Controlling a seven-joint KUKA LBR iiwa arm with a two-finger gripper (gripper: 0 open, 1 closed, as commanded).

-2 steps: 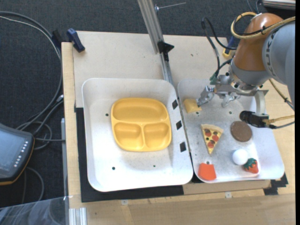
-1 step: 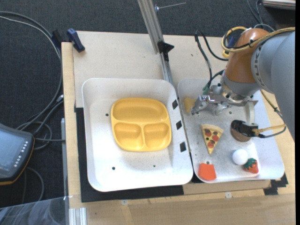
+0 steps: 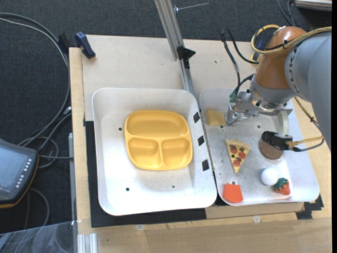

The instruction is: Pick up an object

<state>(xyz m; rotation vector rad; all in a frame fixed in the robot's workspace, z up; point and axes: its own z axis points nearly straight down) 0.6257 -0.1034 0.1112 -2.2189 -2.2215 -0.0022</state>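
Observation:
My gripper hangs low over the upper left part of the right bin. Just to its left lies a tan flat piece, touching or nearly touching the gripper's tip. A pizza slice toy lies below the gripper, in the middle of the bin. A white ball and a strawberry toy sit at the lower right. An orange-red piece rests at the lower left corner. A brown round object lies to the right of the pizza slice.
The left bin holds a yellow divided plate. A metal pole rises behind the bins. Cables run along the arm over the right bin's far edge.

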